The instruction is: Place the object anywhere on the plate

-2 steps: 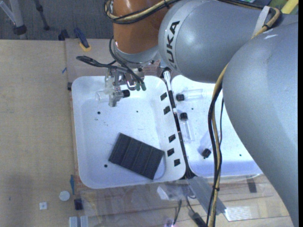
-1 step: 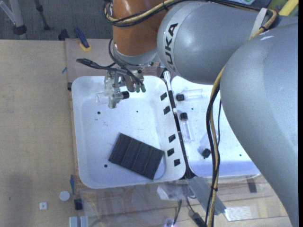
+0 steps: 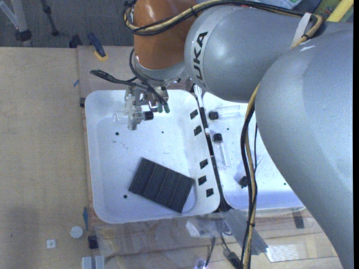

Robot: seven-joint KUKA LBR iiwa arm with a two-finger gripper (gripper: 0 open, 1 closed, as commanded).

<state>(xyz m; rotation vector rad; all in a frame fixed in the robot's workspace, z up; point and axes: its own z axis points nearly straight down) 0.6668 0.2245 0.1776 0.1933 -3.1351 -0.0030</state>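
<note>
A dark grey ribbed rectangular plate [image 3: 161, 185] lies flat in the left bin [image 3: 96, 167], near its front wall and turned at a slight angle. My gripper [image 3: 133, 118] hangs over the back part of the same bin, well behind the plate and a little to its left, pointing down at the white floor. Small black and green parts [image 3: 155, 110] sit at the wrist just right of it. Whether anything is held there is too small and blurred to tell.
The arm's orange band [image 3: 160, 29] and big grey links cover the right bin [image 3: 269, 192] and the view's upper right. Black clips [image 3: 202, 164] line the divider between the bins. The tan bench [image 3: 39, 150] stretches to the left.
</note>
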